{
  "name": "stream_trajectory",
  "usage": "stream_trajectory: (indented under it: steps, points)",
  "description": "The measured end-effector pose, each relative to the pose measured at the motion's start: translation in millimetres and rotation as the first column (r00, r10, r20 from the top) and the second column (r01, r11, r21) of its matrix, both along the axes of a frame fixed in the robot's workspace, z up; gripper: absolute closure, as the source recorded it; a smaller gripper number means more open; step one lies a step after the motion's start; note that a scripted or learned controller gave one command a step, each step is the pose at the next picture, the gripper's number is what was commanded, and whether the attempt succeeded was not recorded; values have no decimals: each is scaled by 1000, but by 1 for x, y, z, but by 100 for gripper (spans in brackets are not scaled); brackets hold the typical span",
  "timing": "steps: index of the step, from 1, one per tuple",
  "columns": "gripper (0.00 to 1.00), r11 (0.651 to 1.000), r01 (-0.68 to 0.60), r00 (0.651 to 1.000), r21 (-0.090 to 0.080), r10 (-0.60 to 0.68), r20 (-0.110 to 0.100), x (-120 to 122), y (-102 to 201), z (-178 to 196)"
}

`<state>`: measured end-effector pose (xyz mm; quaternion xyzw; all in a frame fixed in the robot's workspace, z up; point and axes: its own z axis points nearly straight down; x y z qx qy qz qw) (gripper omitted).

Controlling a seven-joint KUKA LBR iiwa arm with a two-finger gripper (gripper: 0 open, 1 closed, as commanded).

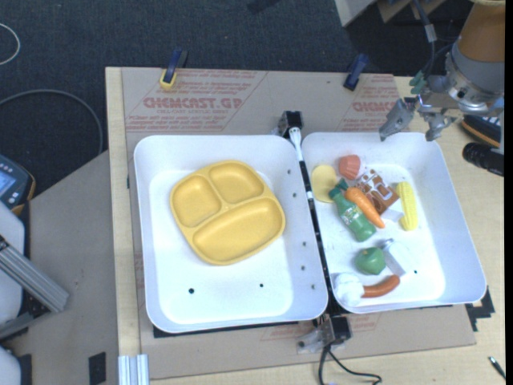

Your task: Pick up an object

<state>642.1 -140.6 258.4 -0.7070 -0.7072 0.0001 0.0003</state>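
The right bin [449, 239] holds a heap of toy food: a pink piece [349, 166], a yellow disc [321, 181], a green bottle [353, 215], a carrot [369, 206], a brown packet [379, 189], a corn cob [408, 205], a green pepper [370, 261], a sausage [379, 288] and a white piece [346, 284]. My gripper [416, 127] hovers above the far rim of that bin, fingers spread open with nothing between them. It is well behind the toys.
The left bin [160, 287] carries a yellow divided plate [228, 211]. Two clamps [171, 68] [355, 72] grip the board's far edge. A black bracket [290, 123] sits between the bins at the back.
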Motion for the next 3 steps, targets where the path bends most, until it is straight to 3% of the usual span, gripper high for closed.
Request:
stream_trajectory:
  steps: [1, 2, 3]
  points:
    - [0, 1000, 5, 1000, 1, -5, -9, -52, -40, -61]
    - [0, 1000, 0, 1000, -3, 0, 19, -17, -26, -149]
    - [0, 1000, -10, 999, -2, 10, -32, 2, 7, -171]
